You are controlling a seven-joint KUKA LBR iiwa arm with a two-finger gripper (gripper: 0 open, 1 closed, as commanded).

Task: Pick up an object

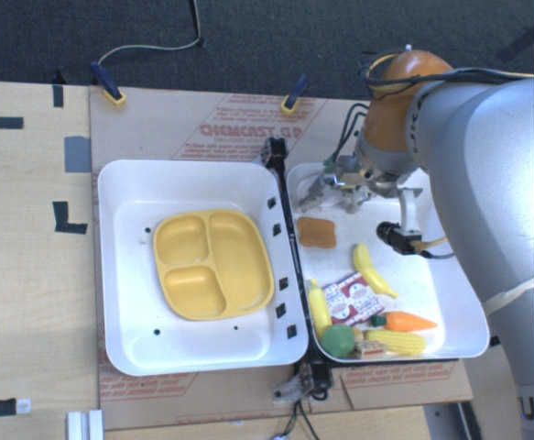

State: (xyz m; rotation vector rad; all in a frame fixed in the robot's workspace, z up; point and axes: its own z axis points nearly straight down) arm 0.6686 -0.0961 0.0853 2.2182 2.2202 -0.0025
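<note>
My gripper (331,193) hangs over the far end of the right bin (450,287), just above a brown bread-like piece (317,233). Its fingers stand open with nothing between them. Nearer the front of that bin lie a yellow banana (373,269), a red and white packet (350,299), an orange carrot (409,320), a corn cob (396,342), a green round item (338,339) and a yellow piece (319,306) along the left wall.
The left bin (125,246) holds a yellow divided plate (213,263). A black divider with clips (283,236) runs between the bins. The grey arm (486,181) covers the right bin's right side. A cable (413,241) hangs from the wrist.
</note>
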